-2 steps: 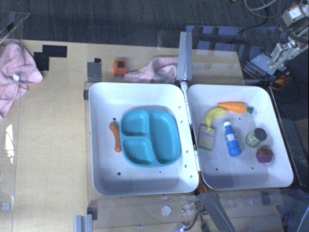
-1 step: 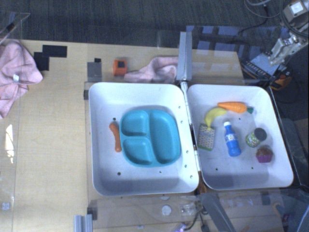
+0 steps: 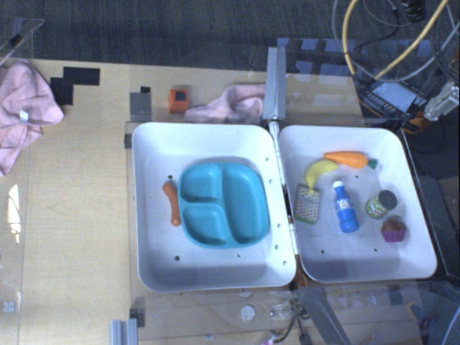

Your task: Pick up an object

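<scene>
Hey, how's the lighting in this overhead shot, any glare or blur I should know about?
Camera view: bright light washes out the left white bin and right white bin, with a soft shadow beside the blue divided plastic tray; pale reflections streak the tan bench at its left edge; small items like the blue bottle look slightly soft.

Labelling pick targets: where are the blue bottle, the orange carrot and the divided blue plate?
Blue plastic bottle (image 3: pixel 346 208): camera view, label on its body.
Orange toy carrot (image 3: pixel 346 159): camera view, mid-body.
Divided blue plastic plate (image 3: pixel 241 203): camera view, large right compartment.
</scene>
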Robot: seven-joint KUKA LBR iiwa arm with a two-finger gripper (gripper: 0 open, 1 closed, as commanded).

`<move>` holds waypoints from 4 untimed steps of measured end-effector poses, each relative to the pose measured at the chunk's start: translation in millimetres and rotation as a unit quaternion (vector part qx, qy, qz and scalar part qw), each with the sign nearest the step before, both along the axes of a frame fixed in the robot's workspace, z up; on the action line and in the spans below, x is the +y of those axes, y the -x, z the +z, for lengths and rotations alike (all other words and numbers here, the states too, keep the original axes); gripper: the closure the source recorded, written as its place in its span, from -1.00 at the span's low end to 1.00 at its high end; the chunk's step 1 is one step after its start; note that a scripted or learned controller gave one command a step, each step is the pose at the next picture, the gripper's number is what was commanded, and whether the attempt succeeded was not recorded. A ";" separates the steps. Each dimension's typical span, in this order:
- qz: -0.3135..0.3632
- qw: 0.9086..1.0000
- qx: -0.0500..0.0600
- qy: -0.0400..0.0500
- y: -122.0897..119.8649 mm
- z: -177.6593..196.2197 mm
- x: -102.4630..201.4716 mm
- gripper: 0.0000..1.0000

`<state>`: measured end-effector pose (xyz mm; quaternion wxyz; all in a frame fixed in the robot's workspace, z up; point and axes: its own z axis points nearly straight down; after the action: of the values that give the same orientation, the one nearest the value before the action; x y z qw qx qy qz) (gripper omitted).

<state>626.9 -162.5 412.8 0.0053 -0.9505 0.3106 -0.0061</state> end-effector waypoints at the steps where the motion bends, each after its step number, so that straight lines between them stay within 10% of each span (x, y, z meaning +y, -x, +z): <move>1: 0.001 1.000 -0.008 -0.004 -4.0 10.7 1.2 1.00; 4: 0.004 1.000 -0.028 -0.014 -14.9 41.7 5.1 1.00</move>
<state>641.9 -157.4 454.4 0.0275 -0.9510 0.3068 -0.0278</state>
